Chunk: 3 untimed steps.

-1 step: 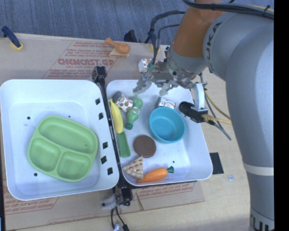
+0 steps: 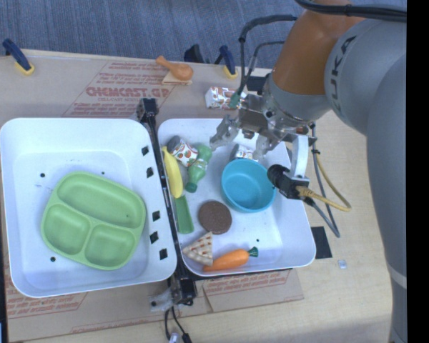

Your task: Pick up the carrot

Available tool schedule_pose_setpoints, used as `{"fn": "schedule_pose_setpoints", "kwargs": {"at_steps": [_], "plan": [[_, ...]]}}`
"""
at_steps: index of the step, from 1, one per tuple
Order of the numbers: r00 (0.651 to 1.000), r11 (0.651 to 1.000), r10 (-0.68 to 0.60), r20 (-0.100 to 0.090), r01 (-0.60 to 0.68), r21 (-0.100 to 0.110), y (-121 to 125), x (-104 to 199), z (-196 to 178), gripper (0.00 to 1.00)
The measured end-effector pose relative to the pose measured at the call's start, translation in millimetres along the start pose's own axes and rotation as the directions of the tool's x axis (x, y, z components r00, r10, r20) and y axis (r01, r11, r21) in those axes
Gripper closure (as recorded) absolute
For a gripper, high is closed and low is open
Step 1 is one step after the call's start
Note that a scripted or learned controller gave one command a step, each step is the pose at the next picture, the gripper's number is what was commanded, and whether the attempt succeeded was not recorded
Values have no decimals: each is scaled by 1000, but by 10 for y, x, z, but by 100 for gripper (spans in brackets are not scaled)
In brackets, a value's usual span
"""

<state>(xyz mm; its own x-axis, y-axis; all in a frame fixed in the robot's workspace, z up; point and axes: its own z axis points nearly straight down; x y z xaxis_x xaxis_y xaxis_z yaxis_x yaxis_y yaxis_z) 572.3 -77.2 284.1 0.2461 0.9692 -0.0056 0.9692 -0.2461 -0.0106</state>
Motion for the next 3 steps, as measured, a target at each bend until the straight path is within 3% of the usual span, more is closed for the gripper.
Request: {"fn": "schedule_pose_setpoints", "kwargs": {"at_steps": [1, 2, 3], "plan": [[1000, 1000, 17, -2, -17, 9, -630, 84, 970, 0], [964, 964, 264, -4, -264, 7, -881, -443, 1633, 0], [970, 970, 245, -7, -245, 9, -798, -739, 1824, 0]]}}
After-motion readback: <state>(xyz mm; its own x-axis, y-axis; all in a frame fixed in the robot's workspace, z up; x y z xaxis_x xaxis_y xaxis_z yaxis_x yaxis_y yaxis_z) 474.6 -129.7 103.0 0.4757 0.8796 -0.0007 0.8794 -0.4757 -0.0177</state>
